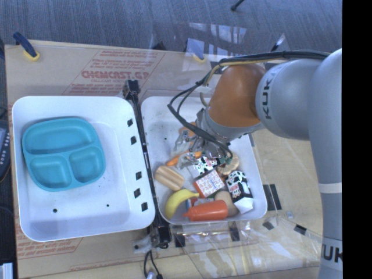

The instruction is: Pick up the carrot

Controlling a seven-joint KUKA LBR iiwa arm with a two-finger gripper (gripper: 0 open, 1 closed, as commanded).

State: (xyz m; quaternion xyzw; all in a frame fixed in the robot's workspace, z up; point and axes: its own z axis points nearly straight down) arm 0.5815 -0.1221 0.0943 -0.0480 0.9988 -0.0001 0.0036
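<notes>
Half the claw (195,150) hides under the wrist, grip unreadable, above the carrot (207,210).

Carrot (207,210): orange-red, lying flat, right bin's near edge.

Glossy white plastic bins (75,225); smooth turquoise plastic tray (61,151); matt carrot (207,211).

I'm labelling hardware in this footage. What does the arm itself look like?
The arm is a thick, rounded grey casing with an orange band above the wrist. Dark "KUKA" lettering runs beside the band. Black cables loop from the wrist toward the gripper.
</notes>
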